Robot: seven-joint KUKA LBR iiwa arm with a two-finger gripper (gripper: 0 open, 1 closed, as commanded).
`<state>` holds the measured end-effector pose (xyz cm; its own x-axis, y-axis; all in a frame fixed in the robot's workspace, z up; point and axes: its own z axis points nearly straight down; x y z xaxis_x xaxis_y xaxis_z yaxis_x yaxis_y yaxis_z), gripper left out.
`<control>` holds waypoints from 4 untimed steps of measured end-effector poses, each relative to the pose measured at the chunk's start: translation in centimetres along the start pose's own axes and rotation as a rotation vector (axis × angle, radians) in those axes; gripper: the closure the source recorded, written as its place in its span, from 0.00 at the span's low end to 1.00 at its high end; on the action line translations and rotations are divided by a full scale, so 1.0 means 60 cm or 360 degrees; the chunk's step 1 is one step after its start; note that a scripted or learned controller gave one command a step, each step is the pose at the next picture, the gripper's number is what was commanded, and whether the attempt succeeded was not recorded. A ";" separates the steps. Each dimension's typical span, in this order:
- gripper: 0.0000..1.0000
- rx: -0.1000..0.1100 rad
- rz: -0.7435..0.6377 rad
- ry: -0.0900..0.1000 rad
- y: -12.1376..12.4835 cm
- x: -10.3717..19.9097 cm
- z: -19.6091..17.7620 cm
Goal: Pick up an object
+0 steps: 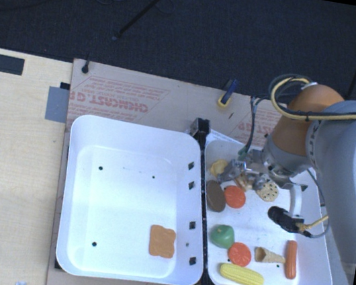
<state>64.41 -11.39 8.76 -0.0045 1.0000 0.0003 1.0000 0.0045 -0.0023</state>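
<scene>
My gripper [243,173] reaches down into the far part of the right bin [317,282], under the orange-banded wrist. It hangs among a yellow piece [218,167], a red tomato [235,197] and a tan holed cracker [267,190]. A brown potato [215,196] lies just left of the tomato. Nothing is plainly seen in the gripper's grasp.
Nearer in the right bin lie a green pepper [222,235], a second red tomato [239,254], a corn cob [241,275], a cone [269,257] and a red sausage [291,259]. The left bin [87,156] holds an orange toast slice [162,241].
</scene>
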 end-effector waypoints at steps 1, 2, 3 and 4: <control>0.00 0.0003 0.0005 0.0000 -0.001 0.020 0.001; 1.00 0.0017 0.0002 0.0000 -0.004 0.018 -0.015; 1.00 -0.0003 0.0009 0.0000 -0.089 -0.002 -0.002; 0.00 -0.0005 0.0009 0.0001 -0.086 -0.002 -0.002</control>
<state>59.24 -11.53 8.91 0.0015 1.0000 0.0006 1.0000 -0.0015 0.0006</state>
